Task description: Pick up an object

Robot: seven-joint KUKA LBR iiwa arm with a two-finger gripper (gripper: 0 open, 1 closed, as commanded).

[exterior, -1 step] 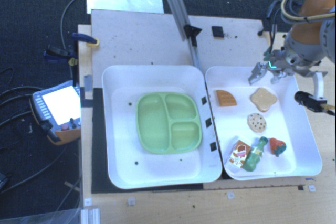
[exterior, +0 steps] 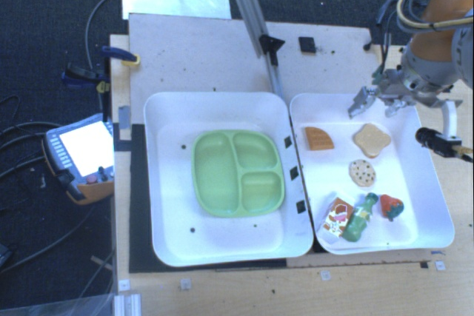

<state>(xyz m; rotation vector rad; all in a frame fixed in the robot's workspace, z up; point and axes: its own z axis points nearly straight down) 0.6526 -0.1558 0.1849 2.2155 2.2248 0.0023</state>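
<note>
White plastic everywhere: two shallow bins sit side by side on the desk [exterior: 222,55], and the right bin [exterior: 437,226] holds all the small things worth grabbing. From where I stand I can make out an orange wedge [exterior: 319,138] near its upper left, a slice of toast [exterior: 371,139] just beside that, a speckled cookie [exterior: 361,173] below the toast, and along the near edge a red-and-white carton [exterior: 338,217] touching a green bottle [exterior: 360,218], with a strawberry [exterior: 392,207] a little to the right. The left bin [exterior: 167,233] carries a green divided plate [exterior: 238,173] and nothing else I can see.

The grey arm with its orange band [exterior: 444,7] reaches in from the right, and the end effector [exterior: 381,100] hangs over the upper rim of the right bin, above and apart from the toast. Its fingers look spread, one prong pointing toward the orange wedge side, another toward the arm, and there is nothing between them.

So I'd say the task is barely underway. No object is lifted; every piece lies flat in its bin. What's left is nearly all of it: choosing a target, coming down over it, closing, and raising it. The toast seems the nearest candidate, though being flat it may be awkward to pinch.
</note>
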